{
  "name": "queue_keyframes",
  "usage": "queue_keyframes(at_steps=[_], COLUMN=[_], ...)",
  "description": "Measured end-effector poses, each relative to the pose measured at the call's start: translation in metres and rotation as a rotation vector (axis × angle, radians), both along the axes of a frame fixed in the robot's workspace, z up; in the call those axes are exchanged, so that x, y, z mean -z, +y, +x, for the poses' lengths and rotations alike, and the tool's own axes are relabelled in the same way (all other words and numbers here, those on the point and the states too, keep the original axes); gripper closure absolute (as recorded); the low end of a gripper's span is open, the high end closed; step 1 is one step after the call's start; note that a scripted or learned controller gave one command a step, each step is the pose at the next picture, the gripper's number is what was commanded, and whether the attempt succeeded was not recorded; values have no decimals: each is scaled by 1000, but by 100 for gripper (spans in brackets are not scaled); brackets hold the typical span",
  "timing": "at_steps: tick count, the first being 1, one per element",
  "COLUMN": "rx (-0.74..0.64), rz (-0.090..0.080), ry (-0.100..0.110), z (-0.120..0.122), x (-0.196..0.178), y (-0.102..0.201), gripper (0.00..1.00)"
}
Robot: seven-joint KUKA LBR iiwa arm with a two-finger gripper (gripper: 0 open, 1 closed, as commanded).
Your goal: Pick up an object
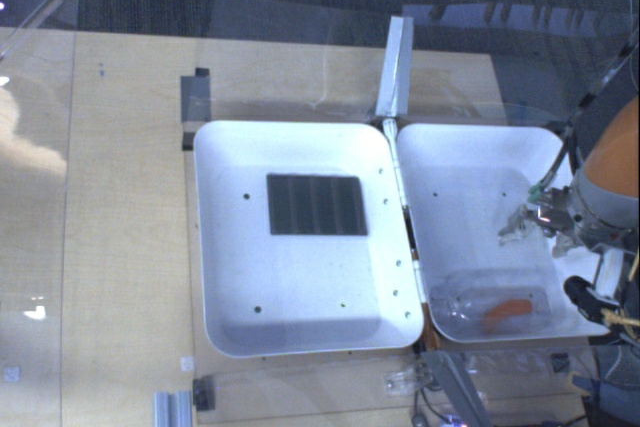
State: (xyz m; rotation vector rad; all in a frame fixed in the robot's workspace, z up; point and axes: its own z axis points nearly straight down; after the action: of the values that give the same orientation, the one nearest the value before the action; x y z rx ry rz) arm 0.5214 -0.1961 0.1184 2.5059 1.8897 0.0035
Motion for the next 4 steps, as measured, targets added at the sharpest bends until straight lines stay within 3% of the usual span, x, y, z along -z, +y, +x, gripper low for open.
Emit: queue_keyframes(at_steps=[1,2,3,4], rx=[20,205,289,446], rz=[-2,1,2,1], ry=[-4,-1,0,-3], z=[-8,-33,-33,-5], x=[-115,-99,15,-130], y=[19,2,78,30], gripper=[0,0,0,0])
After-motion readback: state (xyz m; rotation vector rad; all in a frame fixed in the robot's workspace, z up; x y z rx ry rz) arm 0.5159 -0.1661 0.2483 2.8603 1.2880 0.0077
